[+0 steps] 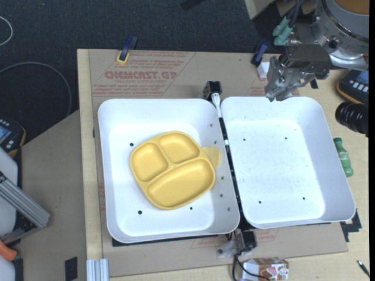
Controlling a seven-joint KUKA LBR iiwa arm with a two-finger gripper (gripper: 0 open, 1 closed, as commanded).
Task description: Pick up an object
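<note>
Gripper (280, 92) hangs over the far rim of the right bin (316, 212), nothing between its fingers; how far open they are I cannot tell from here. Target candidate: yellow divided tray (172, 170), lying flat in the left bin (114, 174), slightly right of centre, well apart from the arm.

Risk: tray is broad, shallow and smooth. A descent onto its middle would likely find no edge, and the jaws would slide off.

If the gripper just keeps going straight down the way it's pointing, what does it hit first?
Probably the back rim of the right bin: the gripper hangs above that edge. The single slanted view leaves depth unclear, so it might land just inside, on the floor.
</note>
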